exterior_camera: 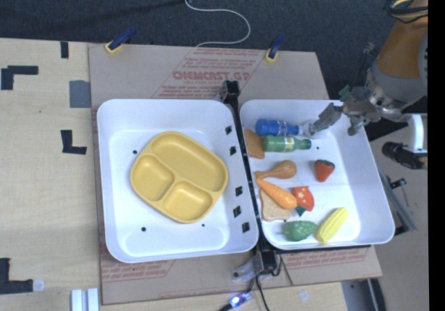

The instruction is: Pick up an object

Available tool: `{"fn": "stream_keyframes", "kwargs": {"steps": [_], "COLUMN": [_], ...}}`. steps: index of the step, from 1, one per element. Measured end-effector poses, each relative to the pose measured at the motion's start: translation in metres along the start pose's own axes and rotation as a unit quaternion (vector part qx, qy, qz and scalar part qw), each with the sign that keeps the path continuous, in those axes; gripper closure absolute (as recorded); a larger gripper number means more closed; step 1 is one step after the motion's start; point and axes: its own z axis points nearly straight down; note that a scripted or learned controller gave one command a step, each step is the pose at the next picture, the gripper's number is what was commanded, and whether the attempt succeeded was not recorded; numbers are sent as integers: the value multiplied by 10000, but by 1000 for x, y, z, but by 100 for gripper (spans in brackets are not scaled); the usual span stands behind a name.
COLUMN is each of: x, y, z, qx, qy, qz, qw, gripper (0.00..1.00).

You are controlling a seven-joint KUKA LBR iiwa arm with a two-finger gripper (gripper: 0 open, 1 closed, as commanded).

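Observation:
The right bin point(368, 191) holds several toy foods: a blue bottle point(276, 126), a green bottle point(285, 143), a brown drumstick point(278, 170), a carrot point(278, 195), a red strawberry point(323, 170), a red pepper piece point(304, 197), a corn cob point(332, 225) and a green vegetable point(299, 230). My gripper point(339, 122) hangs over the bin's far right corner, just right of the blue bottle's cap. Its fingers point(324, 120) are spread open with nothing between them.
The left bin point(115, 136) holds a yellow divided plate point(179, 175). A slice of bread point(270, 211) lies under the carrot, and an orange-brown piece point(252, 144) rests against the right bin's left wall. A white cable point(222, 17) lies beyond the bins.

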Motion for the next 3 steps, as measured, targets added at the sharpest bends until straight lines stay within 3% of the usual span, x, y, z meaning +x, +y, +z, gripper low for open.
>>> {"fn": "stream_keyframes", "kwargs": {"steps": [2,3], "x": [13,13], "y": [5,5], "z": [122,125], "qx": [30,6], "qy": [3,-6], "qz": [-9,-7], "qw": [10000,10000], "gripper": [0,0]}}
